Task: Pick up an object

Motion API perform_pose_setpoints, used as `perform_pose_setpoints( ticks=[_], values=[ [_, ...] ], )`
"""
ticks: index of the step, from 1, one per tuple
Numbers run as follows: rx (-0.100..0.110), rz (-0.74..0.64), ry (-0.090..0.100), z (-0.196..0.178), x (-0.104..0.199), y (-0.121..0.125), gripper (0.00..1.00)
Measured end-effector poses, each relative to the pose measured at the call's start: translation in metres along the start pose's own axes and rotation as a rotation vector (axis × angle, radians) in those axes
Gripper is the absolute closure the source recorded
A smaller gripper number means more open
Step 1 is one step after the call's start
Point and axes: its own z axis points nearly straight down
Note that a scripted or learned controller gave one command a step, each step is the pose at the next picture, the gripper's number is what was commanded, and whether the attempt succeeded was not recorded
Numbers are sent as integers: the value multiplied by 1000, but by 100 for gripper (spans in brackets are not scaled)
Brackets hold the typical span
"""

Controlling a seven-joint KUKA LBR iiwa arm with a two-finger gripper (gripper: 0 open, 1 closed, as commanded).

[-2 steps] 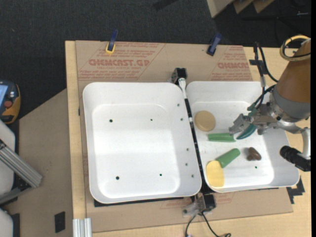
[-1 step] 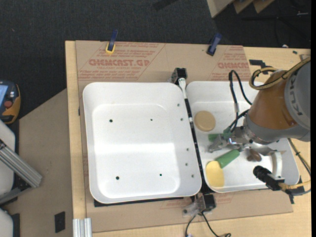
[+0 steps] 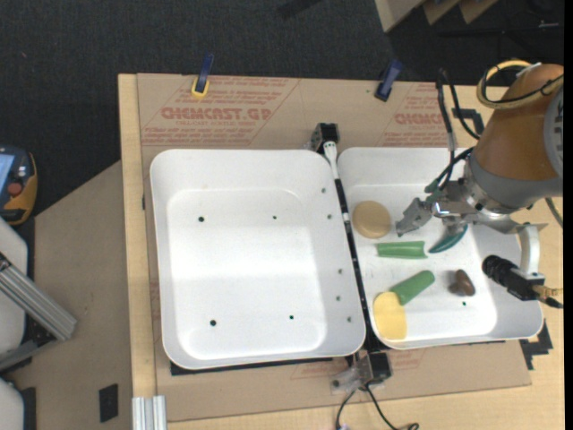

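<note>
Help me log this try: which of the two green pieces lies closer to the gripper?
The flat light-green strip, just below the gripper. The darker, thicker green piece lies farther down, touching the yellow object.

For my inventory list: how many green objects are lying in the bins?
2, both in the right bin. One green stick lies near the middle, just below the claw. One green cylinder lies lower, touching the yellow piece. The arm may hide others.

Light fell evenly from above — bright on the two white bins (image 3: pixel 246 258), whose floors showed soft glare near the left bin's far edge. Shadows were faint and short under the gripper (image 3: pixel 436 227). The dark floor beyond the cardboard sheet (image 3: pixel 269 106) stayed dim. Focus was moderate — edges slightly soft throughout.
</note>
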Motion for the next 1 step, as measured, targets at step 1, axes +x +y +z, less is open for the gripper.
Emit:
perform_pose_setpoints(
  ticks=[1],
  values=[
    [15,6,4,89,-10,-25,0]
  ],
)
